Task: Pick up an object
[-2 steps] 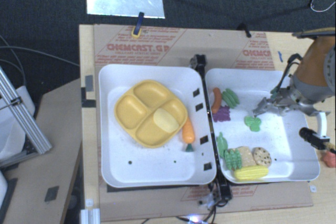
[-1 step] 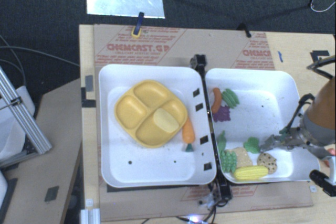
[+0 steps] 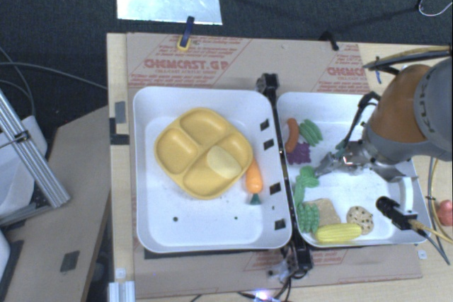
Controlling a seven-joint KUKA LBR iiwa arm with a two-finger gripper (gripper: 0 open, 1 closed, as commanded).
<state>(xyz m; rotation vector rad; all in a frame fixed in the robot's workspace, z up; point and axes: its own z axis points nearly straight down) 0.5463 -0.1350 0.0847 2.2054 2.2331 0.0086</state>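
The surface [image 3: 212, 60] was brown board on dark carpet, with a metal frame at the far left. The left bin [image 3: 148, 223] held a yellow plate [image 3: 202, 152] with a carrot [image 3: 253, 179] touching its right rim, and open floor below. The right bin [image 3: 333, 101] held crowded toy food: sausage [image 3: 291, 134], grapes [image 3: 300, 151], corn [image 3: 337, 233], cookie [image 3: 361, 218]. The gripper [image 3: 330, 165] hung low over the bin's middle; whether it was open I cannot tell.

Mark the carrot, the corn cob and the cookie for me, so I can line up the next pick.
carrot [image 3: 253, 179]: camera view, middle of its orange body.
corn cob [image 3: 337, 233]: camera view, middle of the yellow cob.
cookie [image 3: 361, 218]: camera view, centre of its top face.
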